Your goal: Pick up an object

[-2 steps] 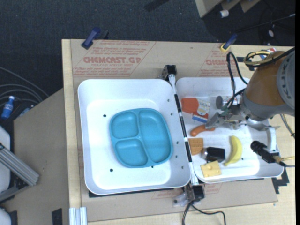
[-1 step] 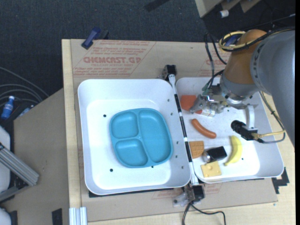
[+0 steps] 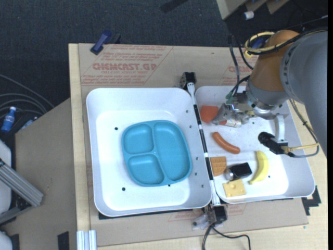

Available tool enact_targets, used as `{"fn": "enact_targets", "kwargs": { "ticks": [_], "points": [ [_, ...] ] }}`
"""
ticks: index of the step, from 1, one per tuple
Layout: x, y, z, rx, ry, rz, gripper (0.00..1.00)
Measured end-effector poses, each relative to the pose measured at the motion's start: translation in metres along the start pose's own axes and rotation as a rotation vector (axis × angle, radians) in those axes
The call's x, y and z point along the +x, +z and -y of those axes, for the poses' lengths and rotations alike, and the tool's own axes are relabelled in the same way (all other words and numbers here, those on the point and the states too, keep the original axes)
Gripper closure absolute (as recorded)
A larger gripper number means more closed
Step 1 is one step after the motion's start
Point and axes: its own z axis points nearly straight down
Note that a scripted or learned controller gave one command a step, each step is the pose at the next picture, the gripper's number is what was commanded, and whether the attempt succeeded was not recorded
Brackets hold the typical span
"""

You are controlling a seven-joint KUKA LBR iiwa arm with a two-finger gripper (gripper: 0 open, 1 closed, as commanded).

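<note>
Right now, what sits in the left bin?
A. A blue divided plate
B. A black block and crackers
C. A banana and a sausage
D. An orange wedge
A: the blue divided plate lies alone in the left bin, while the banana, sausage, crackers and black block all lie in the right bin.

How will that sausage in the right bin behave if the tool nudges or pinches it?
The sausage looks round and smooth, so it will probably roll sideways when nudged. Its glossy skin may slip. It lies apart from the other items, so a pinch across its width seems feasible.
</note>
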Motion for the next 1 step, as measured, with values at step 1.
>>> {"fn": "enact_targets", "kwargs": {
  "ticks": [1],
  "points": [
    [0.0583, -0.0903, 0.0221, 0.002, 0.000, -0.001, 1.00]
  ]
}}
